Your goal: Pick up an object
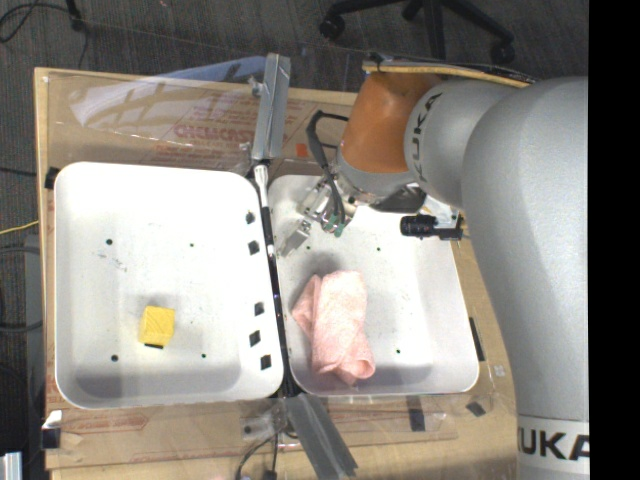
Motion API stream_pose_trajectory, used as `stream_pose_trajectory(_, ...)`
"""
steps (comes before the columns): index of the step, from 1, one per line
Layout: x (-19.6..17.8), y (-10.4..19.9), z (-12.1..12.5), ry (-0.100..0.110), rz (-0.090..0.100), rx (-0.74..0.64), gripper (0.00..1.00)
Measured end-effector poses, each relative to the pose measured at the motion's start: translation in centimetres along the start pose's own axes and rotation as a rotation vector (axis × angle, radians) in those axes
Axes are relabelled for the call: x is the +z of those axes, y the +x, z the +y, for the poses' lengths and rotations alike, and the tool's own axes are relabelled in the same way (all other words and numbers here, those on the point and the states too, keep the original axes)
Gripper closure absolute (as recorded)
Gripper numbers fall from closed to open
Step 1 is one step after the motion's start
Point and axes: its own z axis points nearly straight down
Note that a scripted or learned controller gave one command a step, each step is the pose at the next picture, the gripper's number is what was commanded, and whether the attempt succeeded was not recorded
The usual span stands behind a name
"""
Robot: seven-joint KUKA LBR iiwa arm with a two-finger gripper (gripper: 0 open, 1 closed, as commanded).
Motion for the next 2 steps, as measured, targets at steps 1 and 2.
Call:
stream_pose_trajectory(1, -1.0, 0.1, 0.4, -0.008, 0.001, -0.004, 1.0)
stream_pose_trajectory(2, 0.5, -3.3, -4.8, -0.013, 0.006, 0.12, 1.0)
